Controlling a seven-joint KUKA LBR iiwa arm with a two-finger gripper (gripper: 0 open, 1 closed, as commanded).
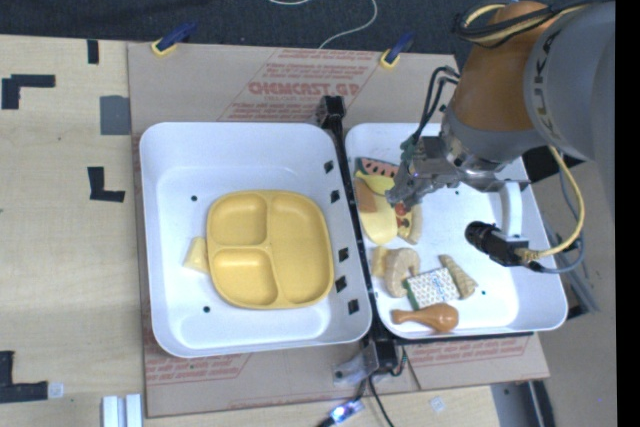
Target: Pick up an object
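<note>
Toy food pieces lie in right white bin [535, 310]: pale yellow rounded piece [381, 223] just below jaws [405, 193]. Jaw state: cannot tell. Approach step, I judge; next needs descent & closing.

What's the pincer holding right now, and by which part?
Cannot be told. The pincer sits low over the toy food in the right bin, above a yellow piece, but no item shows between its tips.

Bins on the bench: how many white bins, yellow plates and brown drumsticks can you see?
White bins: 2, the left bin and the right bin
Yellow divided plate: 1
Brown toy drumstick: 1
Total: 4
</note>
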